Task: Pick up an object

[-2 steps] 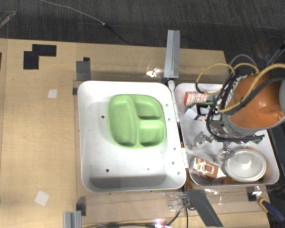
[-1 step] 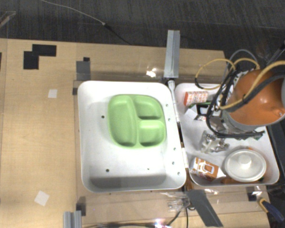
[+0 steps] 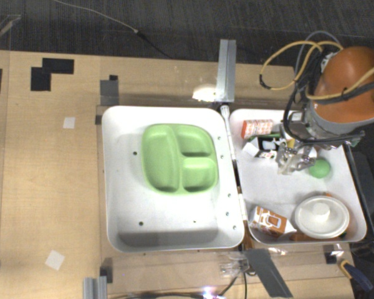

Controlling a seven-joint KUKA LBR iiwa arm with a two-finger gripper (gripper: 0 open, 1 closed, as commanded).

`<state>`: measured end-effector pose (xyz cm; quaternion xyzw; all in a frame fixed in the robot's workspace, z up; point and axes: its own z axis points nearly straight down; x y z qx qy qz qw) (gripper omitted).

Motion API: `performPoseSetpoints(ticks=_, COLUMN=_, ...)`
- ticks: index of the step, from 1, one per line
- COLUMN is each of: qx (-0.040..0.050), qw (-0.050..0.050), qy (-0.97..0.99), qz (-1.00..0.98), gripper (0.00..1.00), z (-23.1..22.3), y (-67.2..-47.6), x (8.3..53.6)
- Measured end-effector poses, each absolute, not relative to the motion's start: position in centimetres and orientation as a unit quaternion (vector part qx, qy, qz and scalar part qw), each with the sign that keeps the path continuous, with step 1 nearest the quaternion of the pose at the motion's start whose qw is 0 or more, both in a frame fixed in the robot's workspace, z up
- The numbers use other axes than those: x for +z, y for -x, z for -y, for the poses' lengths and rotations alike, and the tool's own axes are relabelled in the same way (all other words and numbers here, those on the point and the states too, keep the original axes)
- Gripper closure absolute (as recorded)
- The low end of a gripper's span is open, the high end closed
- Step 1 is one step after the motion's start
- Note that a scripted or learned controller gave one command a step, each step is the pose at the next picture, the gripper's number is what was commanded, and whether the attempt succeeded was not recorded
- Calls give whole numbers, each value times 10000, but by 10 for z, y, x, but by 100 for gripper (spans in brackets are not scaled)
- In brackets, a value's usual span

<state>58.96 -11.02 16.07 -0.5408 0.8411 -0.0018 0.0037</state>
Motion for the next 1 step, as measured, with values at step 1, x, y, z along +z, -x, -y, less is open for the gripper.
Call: performPoseSetpoints(ticks=1, qx=-23, qw=46, qy=6134, qz=-7898, gripper=100, z=126, y=-658, x=188)
